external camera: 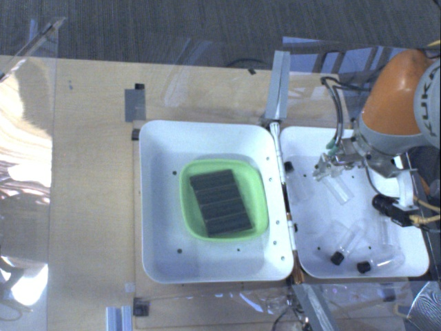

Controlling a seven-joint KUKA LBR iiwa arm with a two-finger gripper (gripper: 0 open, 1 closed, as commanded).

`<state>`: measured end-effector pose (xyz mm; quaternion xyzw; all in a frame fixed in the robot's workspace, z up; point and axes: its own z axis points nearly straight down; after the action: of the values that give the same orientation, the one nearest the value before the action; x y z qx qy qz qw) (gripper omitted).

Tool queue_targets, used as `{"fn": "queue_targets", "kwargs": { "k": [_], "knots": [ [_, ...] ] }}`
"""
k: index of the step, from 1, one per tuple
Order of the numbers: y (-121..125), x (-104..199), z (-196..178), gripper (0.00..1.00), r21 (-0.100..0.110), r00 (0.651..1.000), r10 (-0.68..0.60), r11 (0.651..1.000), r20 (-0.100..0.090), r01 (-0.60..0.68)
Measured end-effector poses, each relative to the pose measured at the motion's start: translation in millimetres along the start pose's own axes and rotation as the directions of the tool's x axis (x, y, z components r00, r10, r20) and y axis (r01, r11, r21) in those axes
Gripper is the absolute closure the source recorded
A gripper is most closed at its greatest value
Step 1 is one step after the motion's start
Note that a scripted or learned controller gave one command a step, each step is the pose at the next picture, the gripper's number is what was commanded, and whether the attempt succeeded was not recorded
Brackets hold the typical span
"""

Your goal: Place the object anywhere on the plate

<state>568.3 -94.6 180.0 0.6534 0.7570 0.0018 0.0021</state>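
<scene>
Hovering over right bin [413, 271], hand [329, 165] grip state being unclear; dark ridged object [220, 203] already lying on green plate [189, 185] in left bin [155, 185]; retreating straight up avoiding nudging it.

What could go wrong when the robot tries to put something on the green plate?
1. The clear plastic tubes with black caps in the right white bin are see-through and round, so the gripper might miss one or let it roll away.
2. The dark ridged block already covers most of the green square plate, so a dropped tube could roll off it.
</scene>
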Motion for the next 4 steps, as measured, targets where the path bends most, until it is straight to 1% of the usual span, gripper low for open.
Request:
{"fn": "queue_targets", "kwargs": {
  "k": [1, 2, 3, 4],
  "knots": [
    [-68.4, 85.4, -11.1, 1.0, 0.0, 0.999, -0.045, 0.999, -0.001, 0.045],
    [-68.5, 85.0, -11.1, 0.0, 0.0, 0.999, -0.044, 0.999, -0.001, 0.044],
    [-6.9, 114.6, -7.0, 0.0, -0.001, 0.999, -0.049, 0.999, -0.001, 0.049],
    [3.8, 60.6, -5.9, 0.0, -0.002, 0.997, -0.081, 0.997, 0.001, 0.081]
  ]
}}
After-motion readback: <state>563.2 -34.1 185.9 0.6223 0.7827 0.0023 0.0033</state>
